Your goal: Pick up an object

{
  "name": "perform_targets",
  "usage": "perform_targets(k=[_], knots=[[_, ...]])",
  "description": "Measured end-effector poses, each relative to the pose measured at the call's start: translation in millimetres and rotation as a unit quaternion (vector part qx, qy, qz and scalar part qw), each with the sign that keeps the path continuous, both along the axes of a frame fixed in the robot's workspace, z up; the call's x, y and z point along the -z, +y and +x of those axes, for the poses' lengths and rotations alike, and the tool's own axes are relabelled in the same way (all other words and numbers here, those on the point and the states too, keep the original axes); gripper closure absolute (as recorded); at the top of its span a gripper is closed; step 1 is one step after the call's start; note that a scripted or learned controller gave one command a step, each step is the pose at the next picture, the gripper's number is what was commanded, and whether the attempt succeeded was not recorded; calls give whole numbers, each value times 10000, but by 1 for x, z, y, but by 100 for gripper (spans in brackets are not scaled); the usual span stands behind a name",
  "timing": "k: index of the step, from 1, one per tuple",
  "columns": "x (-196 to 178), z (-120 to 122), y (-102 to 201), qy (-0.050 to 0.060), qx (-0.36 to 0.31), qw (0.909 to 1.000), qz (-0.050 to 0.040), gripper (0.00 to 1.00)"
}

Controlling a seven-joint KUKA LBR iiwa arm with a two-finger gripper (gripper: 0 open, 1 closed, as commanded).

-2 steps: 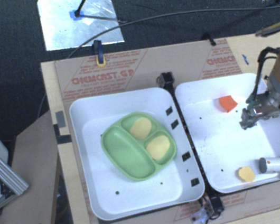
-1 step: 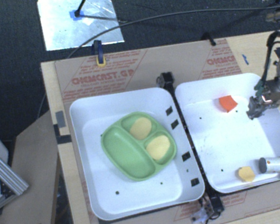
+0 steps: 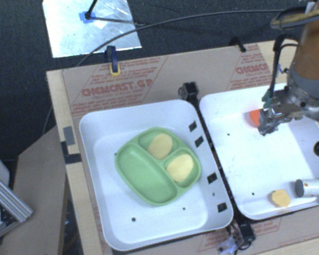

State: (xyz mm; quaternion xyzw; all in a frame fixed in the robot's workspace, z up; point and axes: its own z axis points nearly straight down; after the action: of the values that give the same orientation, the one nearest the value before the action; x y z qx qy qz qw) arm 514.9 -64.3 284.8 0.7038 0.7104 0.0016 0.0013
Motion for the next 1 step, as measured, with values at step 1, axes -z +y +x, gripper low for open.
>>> perform_targets(k=[1], knots=[[1,2,53,9,-4,10000,7,100]])
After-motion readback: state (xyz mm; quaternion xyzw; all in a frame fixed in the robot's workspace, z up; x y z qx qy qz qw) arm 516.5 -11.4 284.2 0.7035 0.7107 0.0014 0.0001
